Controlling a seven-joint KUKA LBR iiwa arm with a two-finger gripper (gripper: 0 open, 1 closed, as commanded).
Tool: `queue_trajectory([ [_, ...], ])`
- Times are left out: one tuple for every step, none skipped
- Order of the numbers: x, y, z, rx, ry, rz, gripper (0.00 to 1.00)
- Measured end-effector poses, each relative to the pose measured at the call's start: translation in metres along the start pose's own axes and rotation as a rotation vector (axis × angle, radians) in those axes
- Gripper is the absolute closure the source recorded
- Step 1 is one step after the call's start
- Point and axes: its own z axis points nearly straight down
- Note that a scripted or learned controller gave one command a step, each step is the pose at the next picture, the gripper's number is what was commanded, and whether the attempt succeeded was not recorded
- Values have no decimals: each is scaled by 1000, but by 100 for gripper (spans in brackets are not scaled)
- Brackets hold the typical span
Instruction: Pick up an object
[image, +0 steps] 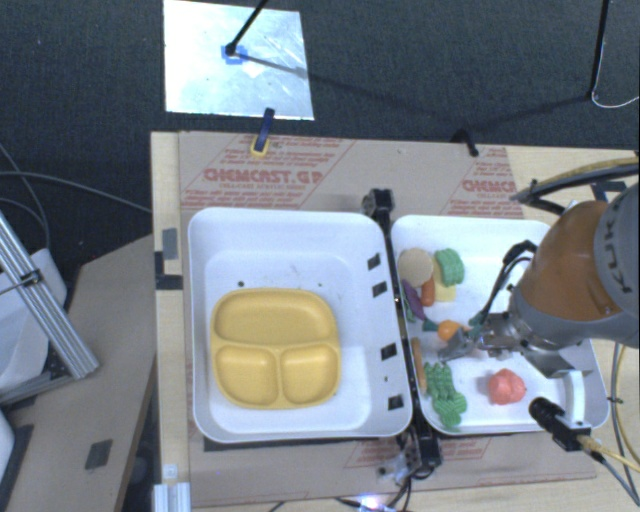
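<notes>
Over on the left, the left bin (210, 250) holds just a yellow divided tray (276, 346), presumably waiting as a drop-off spot. Across the divider, the right bin (480, 232) has the pickable clutter crowded against its left wall: a beige ball (416, 265), a green piece (450, 266), an orange bit (449, 327), a green leafy toy (444, 395), and a pink lump (507, 386) lying apart. The gripper (458, 343) sits low just beside the orange bit (likely its target), though whether the jaws are parted or clenched I cannot tell.

A yellow divided tray (275, 347) lies in the left bin (205, 260).
</notes>
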Motion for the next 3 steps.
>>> queue_trajectory([
  [-32, 0, 36, 0, 0, -1, 0],
  [42, -1, -64, 3, 0, -2, 0],
  [8, 0, -3, 0, 0, -2, 0],
])
